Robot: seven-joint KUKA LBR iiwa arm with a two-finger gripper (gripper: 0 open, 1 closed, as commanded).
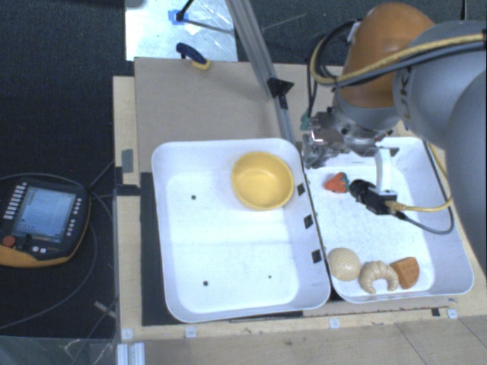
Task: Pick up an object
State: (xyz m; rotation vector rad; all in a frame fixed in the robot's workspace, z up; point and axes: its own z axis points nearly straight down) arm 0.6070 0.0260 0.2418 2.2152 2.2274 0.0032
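Tool (316,152) of mine low at right bin's (449,276) near-left corner, grip state unclear, strawberry (335,181) just beside, yellow bowl (262,179) in left bin (228,280).

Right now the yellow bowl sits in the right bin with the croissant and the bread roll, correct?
Not quite. The camera view shows the bowl in the left bin, at its back right corner. The croissant and roll are indeed in the right bin.
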